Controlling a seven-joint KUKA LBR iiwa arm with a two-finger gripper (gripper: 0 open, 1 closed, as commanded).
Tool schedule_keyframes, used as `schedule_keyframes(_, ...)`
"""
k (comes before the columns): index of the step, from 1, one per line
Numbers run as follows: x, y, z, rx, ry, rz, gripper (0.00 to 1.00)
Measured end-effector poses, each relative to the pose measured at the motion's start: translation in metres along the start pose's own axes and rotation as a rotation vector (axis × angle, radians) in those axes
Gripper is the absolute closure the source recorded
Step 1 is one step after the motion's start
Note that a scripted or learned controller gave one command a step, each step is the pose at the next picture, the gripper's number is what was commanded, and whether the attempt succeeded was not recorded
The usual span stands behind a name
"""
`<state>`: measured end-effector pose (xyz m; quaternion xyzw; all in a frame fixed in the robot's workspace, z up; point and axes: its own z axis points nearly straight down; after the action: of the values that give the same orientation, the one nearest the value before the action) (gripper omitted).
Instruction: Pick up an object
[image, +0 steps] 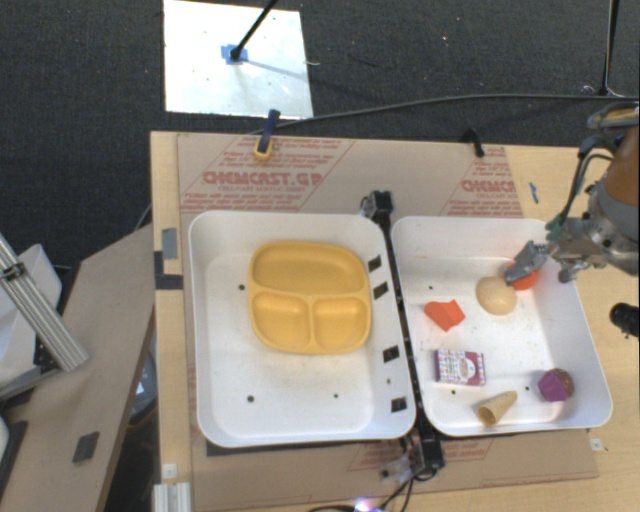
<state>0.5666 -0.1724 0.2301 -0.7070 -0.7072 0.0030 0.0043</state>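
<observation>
The right bin (575, 330) holds several small objects. A cream ball (495, 295) lies near its middle, with an orange wedge (445, 314) to its left. A pink and white box (460, 367), a tan cone (496, 406) and a purple lump (556, 384) lie along the front. My gripper (545, 270) hangs over the bin's far right part, open, with nothing between its fingers. A small orange-red piece (527, 280) lies just beside and below the left fingertip (520, 268), close to the cream ball.
The left bin (225, 400) holds a yellow divided plate (308, 298). A black hinge strip (392, 320) runs between the bins. The arm's wrist (615, 215) reaches in from the right, above the right bin's far corner.
</observation>
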Motion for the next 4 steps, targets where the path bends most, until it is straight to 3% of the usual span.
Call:
schedule_keyframes(1, 0.000, 0.002, -0.007, -0.011, -0.002, -0.003, 0.00)
schedule_keyframes(4, -0.004, -0.006, 0.146, -0.010, -0.002, -0.001, 0.00)
